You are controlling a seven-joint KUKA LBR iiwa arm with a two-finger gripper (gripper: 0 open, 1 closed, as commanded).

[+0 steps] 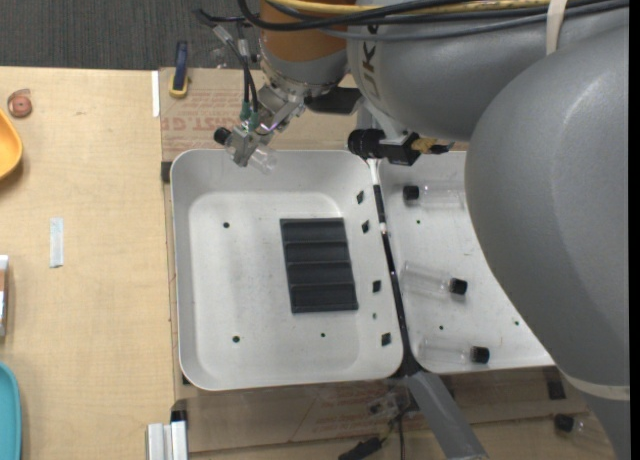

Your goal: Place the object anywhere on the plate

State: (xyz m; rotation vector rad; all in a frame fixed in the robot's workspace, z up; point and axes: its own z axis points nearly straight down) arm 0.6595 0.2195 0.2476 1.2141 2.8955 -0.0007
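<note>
I could not tell how far my gripper (247,145) was open, or if it held anything. It hung over the far rim of the bin (215,278) with the black ribbed slab (318,266), which I guessed was the plate. A clear tube with a black cap (440,284) lay in the other bin (450,238). It looked light, smooth and ready to roll, so I would pinch it across its middle.

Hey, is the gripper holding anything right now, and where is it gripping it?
Cannot be told. The gripper hangs over the left bin's far rim, too small and blurred to show anything in it.
</note>
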